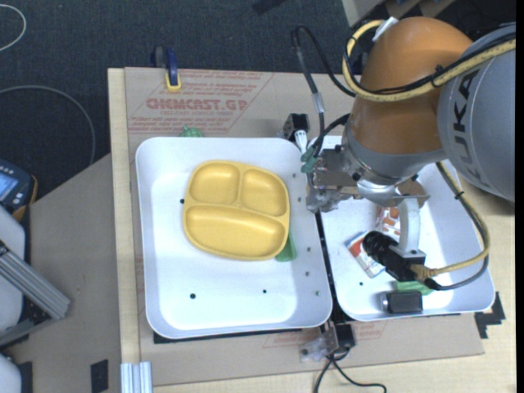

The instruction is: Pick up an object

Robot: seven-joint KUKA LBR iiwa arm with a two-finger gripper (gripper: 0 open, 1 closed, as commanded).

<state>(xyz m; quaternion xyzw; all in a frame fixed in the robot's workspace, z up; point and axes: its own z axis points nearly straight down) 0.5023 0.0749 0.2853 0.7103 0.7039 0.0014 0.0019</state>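
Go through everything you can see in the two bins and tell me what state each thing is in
yellow divided plate: upright, flat in the left bin, compartments bare.
green item: mostly hidden under the plate's right edge.
left bin: holds the plate and green item.
right bin: holds several small objects, partly covered by the arm.
black object: lying near the right bin's front edge.
gripper: over the right bin.

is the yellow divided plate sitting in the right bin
No, the yellow divided plate lies in the left bin, while the arm hangs over the right bin.
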